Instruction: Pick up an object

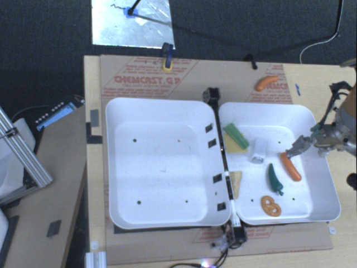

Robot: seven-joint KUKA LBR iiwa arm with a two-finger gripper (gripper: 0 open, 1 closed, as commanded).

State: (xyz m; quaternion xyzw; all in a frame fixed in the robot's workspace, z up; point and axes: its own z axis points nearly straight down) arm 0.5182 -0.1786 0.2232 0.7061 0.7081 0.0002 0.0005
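Orange sausage lies in the right bin; fingers hover above — spread or pressed together, unclear; cardboard reads "CHEMCAST".

Brown board under bins: red print, probably "CHEMCAST GP".

two white bins sit on a tan board printed with red lettering. in the right bin — a green and yellow block, a small clear-grey piece, an orange sausage, a dark green pepper, a golden-brown pretzel, a pale yellow wedge. another orange sausage lies on the board, upper right. a silver sheet — upper left — rests on dark blue-grey carpet.
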